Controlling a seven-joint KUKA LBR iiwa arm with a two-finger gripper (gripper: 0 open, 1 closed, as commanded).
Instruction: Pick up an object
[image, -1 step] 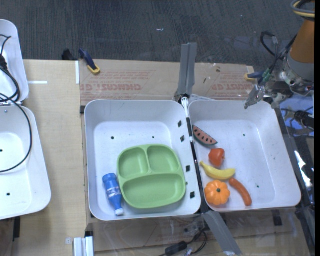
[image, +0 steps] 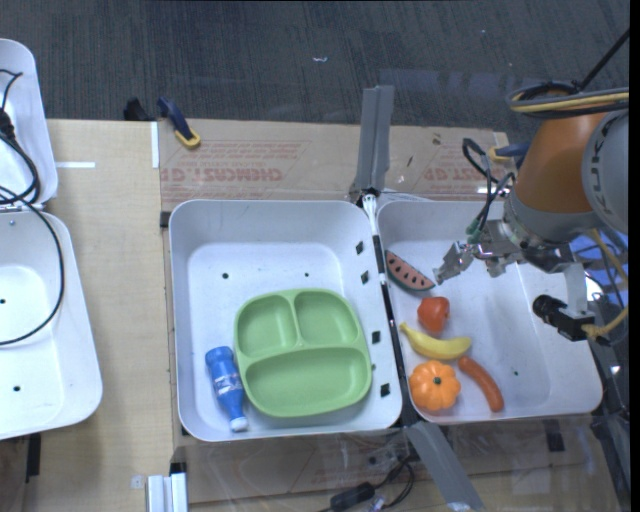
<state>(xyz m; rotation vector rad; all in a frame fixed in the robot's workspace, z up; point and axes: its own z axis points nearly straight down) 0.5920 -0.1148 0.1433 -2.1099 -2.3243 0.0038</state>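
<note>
We see a pumpkin in the right bin; above the watermelon slice, the gripper hangs open, holding nothing.

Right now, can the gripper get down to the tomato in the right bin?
Probably yes. The gripper hangs just above the tomato, whose top is uncovered; the banana touches its lower side, and the watermelon slice lies close by.

Wood bench w/ cardboard sheet; two white bins side by side on it.
</note>
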